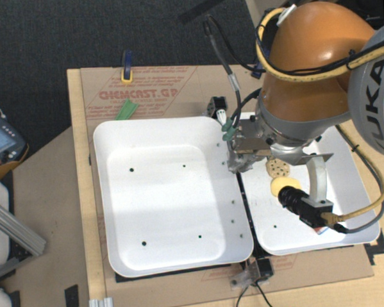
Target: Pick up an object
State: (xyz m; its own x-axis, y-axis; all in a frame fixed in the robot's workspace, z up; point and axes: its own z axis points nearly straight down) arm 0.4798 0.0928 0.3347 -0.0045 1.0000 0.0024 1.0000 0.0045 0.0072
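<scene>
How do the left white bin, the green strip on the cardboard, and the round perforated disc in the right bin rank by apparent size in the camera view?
1. Left white bin, by far largest.
2. Green strip and perforated disc look about alike; I would not rank them.

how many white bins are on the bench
2. The left bin sits mid-frame; the right bin adjoins it on the right, largely covered by the arm, which may hide some of what lies in it.
</scene>
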